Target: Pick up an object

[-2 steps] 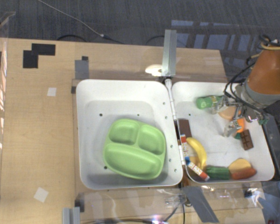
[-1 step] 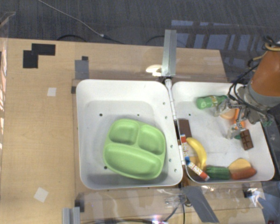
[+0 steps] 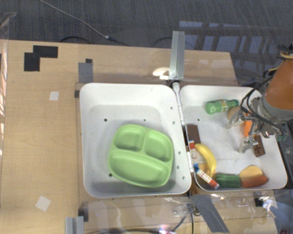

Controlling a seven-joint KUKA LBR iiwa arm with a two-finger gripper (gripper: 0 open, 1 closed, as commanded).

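Observation:
My gripper (image 3: 240, 133) hangs over the right side of the right bin (image 3: 219, 89), under the arm's orange band (image 3: 288, 84). It is open. A small orange piece (image 3: 247, 126) lies between its two grey fingers, and the fingers are not closed on it. A brown block (image 3: 258, 149) lies just right of the lower finger. A green bottle (image 3: 219, 106) lies on its side up and to the left of the gripper. A banana (image 3: 206, 159), a dark green cucumber (image 3: 228, 180) and an orange-brown fruit (image 3: 253, 176) lie along the bin's near edge.
The left bin (image 3: 95, 101) holds a green divided plate (image 3: 140, 155). A brown bar (image 3: 191, 133) and a red and blue marker (image 3: 205, 175) lie by the right bin's left wall. Black cables loop beside the wrist (image 3: 256, 104).

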